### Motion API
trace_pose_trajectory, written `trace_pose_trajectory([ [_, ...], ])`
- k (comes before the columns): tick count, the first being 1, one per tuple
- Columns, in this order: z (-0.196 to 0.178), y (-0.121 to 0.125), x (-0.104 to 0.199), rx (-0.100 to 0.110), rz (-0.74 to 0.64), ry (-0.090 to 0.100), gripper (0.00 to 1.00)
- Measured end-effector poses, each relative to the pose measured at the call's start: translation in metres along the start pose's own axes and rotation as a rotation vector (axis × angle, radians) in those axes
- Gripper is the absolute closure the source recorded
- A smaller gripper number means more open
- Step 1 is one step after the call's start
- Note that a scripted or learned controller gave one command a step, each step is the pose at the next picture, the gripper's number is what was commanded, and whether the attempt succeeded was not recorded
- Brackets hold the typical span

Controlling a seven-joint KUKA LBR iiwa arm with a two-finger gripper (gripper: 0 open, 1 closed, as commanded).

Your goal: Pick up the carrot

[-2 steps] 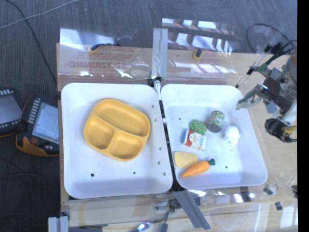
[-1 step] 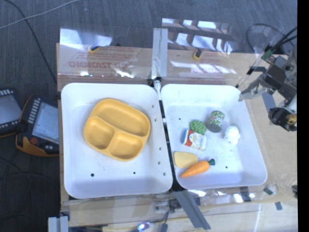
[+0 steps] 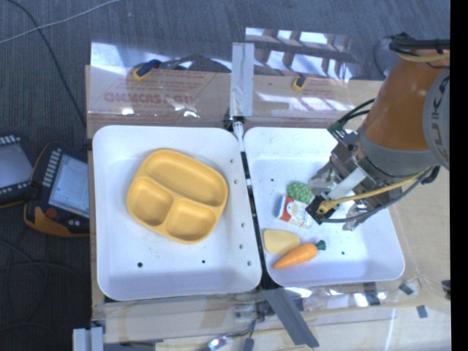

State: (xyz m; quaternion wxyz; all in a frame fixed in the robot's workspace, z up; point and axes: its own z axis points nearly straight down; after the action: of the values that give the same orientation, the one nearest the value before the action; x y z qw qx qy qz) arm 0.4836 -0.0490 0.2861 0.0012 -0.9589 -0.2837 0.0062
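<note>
Carrot (image 3: 296, 255) lies flat near the front edge of the right bin (image 3: 365, 258), leafy end toward the arm, just beside a pale yellow slice (image 3: 281, 239). Gripper (image 3: 325, 192) hangs over the green item (image 3: 298, 191) and red-white packet (image 3: 292, 210), apart from the carrot (open or clenched: cannot tell). Probably pre-approach, since it sits off target. Yellow plate (image 3: 177, 194) is in the left bin (image 3: 117, 258).

Bench (image 3: 363, 91), left white bin (image 3: 111, 221), right white bin (image 3: 369, 258), side by side
</note>
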Motion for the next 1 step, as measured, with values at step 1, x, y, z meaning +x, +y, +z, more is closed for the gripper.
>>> trace_pose_trajectory([
  [1,0.1072,-0.0586,0.0378,0.001,0.027,-0.001,0.00],
])
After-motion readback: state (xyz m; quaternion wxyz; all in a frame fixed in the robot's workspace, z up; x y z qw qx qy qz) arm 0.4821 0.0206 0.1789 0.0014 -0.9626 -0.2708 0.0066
